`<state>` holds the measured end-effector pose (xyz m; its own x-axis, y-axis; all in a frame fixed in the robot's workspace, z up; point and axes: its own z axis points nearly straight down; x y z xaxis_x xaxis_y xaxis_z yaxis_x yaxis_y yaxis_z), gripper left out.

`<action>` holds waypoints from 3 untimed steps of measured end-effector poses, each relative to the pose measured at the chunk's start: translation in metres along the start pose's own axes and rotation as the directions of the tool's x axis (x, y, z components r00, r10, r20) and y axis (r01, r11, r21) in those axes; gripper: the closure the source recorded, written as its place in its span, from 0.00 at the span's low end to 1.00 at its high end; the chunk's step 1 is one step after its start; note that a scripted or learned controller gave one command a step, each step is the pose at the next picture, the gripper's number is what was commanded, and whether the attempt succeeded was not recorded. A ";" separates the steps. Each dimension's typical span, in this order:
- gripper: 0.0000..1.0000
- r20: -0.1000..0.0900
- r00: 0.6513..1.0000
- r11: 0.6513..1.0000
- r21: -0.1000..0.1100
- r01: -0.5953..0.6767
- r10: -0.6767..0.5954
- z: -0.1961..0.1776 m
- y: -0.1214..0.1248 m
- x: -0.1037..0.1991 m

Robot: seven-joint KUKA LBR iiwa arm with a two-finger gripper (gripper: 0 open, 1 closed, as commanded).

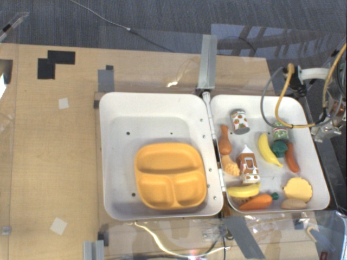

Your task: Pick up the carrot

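Camera view: smooth tapered orange carrot (pixel 256 201) lies in right bin (pixel 320 177); claw state: cannot tell.

A bright orange toy carrot with a green tip (pixel 256 202) lies in the glossy white right-hand plastic bin (pixel 321 188), beside a plain yellow toy banana (pixel 243 190). The white left-hand plastic bin (pixel 116 145) carries a mustard-yellow divided plate (pixel 170 175). The pale tan wooden surface (pixel 49 161) shows black square markings (pixel 54 63).
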<state>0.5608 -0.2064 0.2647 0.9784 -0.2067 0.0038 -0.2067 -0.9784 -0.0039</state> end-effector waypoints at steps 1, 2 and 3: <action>1.00 -0.001 1.000 1.000 0.000 0.010 -0.010 0.017 -0.011 0.043; 1.00 -0.006 1.000 1.000 -0.003 0.003 -0.003 -0.045 0.012 -0.046; 1.00 0.000 1.000 1.000 0.002 0.010 -0.010 -0.027 -0.006 0.003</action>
<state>0.5648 -0.2015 0.2916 0.9805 -0.1967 0.0041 -0.1967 -0.9804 -0.0063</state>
